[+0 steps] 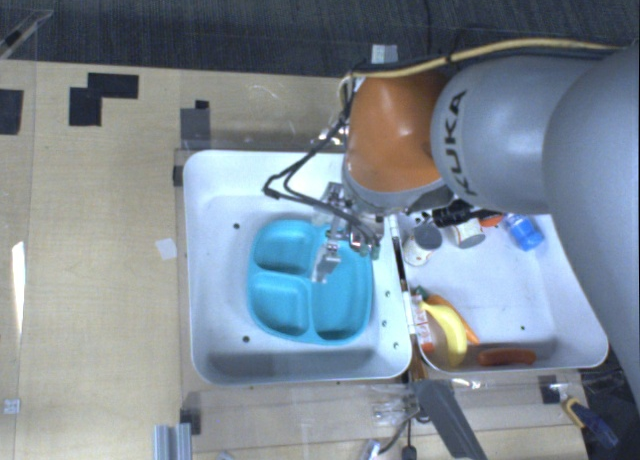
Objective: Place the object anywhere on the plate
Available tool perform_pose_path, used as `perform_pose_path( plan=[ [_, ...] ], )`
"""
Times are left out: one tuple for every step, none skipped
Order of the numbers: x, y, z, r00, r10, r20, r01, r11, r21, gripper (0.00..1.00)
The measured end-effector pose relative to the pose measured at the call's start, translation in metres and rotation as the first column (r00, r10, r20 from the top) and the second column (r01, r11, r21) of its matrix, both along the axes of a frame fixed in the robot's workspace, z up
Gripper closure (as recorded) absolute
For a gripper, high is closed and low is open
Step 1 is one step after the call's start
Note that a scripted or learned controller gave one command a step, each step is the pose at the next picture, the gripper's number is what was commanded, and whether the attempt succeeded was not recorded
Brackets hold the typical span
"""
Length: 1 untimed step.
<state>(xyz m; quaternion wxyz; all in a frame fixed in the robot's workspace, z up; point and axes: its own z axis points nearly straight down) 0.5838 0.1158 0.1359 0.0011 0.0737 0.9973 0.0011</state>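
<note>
While the gripper [327,260] hangs directly over the blue plate [290,288] in the left bin [215,248], near the plate's right compartment, its grasp can't be made out

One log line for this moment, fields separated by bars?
pincer over blue plate | left bin | banana in right bin

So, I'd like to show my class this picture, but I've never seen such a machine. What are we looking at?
It's one camera looking down at a slant on a bench with two white bins. The big grey and orange shape is a robot arm reaching in from the right. Its gripper hangs over a blue plate with three compartments in the left bin. I can't tell whether it holds anything. The right bin holds a banana, a blue bottle and other small items.
</note>
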Motion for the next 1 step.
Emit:
perform_pose_path(
  plan=[
    [0.0155, 0.0414, -0.0319, 1.0, -0.022, 0.017, 0.022, 1.0, 0.002, 0.0]
  ],
)
